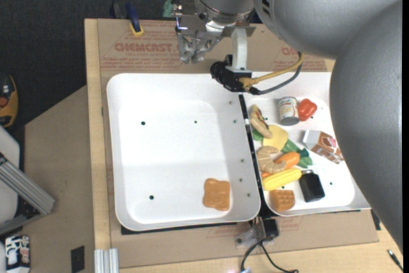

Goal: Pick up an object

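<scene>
My gripper (pixel 192 52) hangs over the cardboard behind the far rim of the left bin (pixel 128 93), well up from the bins. Nothing shows under it. A brown waffle-like piece (pixel 216 194) lies alone in the left bin's near right corner. The right bin (pixel 348 198) holds a heap: a tin can (pixel 287 110), a red pepper (pixel 307 109), a yellow corn cob (pixel 281 179), an orange carrot (pixel 288 160), a black block (pixel 312 187), a brown-and-white box (pixel 324 145) and a round biscuit (pixel 282 201).
The big grey arm covers the right bin's far right part. A blue-and-yellow clip (pixel 134 20) stands at the cardboard's back edge. Metal framing (pixel 25 188) sits off the bench at the left.
</scene>
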`<action>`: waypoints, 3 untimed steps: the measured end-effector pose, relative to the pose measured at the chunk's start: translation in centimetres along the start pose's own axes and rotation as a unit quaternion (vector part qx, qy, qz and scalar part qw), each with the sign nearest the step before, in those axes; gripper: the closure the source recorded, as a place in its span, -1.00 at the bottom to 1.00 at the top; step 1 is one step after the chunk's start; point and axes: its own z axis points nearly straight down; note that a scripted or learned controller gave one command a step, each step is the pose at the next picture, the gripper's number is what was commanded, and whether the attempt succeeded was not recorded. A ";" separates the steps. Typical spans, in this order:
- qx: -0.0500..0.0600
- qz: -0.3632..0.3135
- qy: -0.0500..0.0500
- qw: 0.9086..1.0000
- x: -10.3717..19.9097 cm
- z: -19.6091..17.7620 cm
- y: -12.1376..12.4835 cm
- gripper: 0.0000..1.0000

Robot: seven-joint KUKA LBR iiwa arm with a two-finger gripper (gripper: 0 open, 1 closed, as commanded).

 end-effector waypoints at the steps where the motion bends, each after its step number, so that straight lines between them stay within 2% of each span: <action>1: 0.000 0.001 0.000 1.000 -5.1 0.2 1.5 1.00; 2: 0.000 0.001 -0.001 1.000 -11.6 -1.1 2.6 1.00; 3: -0.010 -0.005 0.002 1.000 -5.6 -20.2 2.5 1.00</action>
